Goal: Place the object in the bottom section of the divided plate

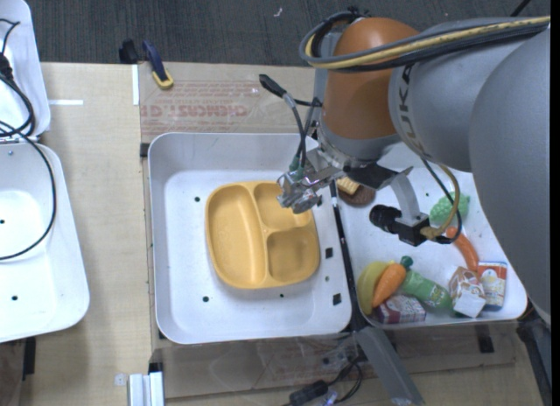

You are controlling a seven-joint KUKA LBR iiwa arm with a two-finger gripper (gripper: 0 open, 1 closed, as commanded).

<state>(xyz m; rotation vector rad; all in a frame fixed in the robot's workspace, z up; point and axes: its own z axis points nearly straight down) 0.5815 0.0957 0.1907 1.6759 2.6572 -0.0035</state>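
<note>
Dark carpet borders the far edge of the desk (pixel 96 107), a pale wooden surface that carries 2 shallow white bins side by side. Left bin (pixel 175 247) contains the divided plate (pixel 254 238), a yellow plate with 1 long section on its left and 2 smaller sections on its right. Its bottom section (pixel 291 255) is the small compartment nearest the camera. Right bin (pixel 507 299) contains a cluster of toy food items: a yellow banana (pixel 371 275), an orange carrot (pixel 389 282), a green bottle (pixel 427 289), a small carton (pixel 401 310) and a printed box (pixel 483 289).

The arm (pixel 464 72) reaches in from the right, its orange band (pixel 372 54) above the wrist. End effector (pixel 297 196) sits over the plate's upper right rim, close to the divider between the 2 bins. Its finger opening cannot be determined, and no object can be confirmed in its grip. A brown round item (pixel 354 191) lies just beside the end effector, at the left edge of the right bin. A blue and yellow clamp (pixel 157 67) rests on the far edge of the desk.
</note>
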